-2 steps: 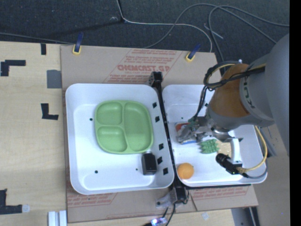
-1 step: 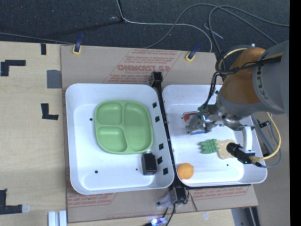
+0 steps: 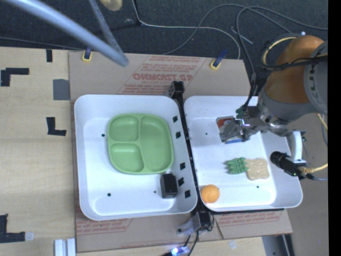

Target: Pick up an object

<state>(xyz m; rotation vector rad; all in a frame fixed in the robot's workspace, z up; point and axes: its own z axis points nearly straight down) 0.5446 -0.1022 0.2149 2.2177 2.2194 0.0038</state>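
The arm [image 3: 298, 84] comes in from the right, grey with its orange band bulging above the wrist, and leans over the right bin [image 3: 282, 199]. Its gripper [image 3: 233, 130] hangs low in the upper middle of that bin, close to the white floor. There is a bit of red or orange at the tip, just by the fingers, but from here I cannot make out whether that is part of the tool or something caught in it, and I cannot tell whether the fingers are spread or pressed together.

Below the gripper, apart from it, lie a small green toy [image 3: 235, 166] with a ragged outline and, touching its right side, a pale tan piece [image 3: 257, 169] that looks like a slice of bread or a biscuit. Nearer the front left corner of the same bin sits an orange ball [image 3: 210, 193], close to the divider between the bins and well away from the gripper.

The left bin [image 3: 85, 159] holds a green divided plate [image 3: 140, 143] with three compartments, lying flat near its middle. A small black block [image 3: 169, 185] rests just beside the plate's lower right corner, against the bin's right wall.

Both bins sit side by side on a sheet of brown cardboard [image 3: 160, 73] over the wooden surface [image 3: 32, 169], with black cables [image 3: 224, 20] trailing across the dark floor behind.
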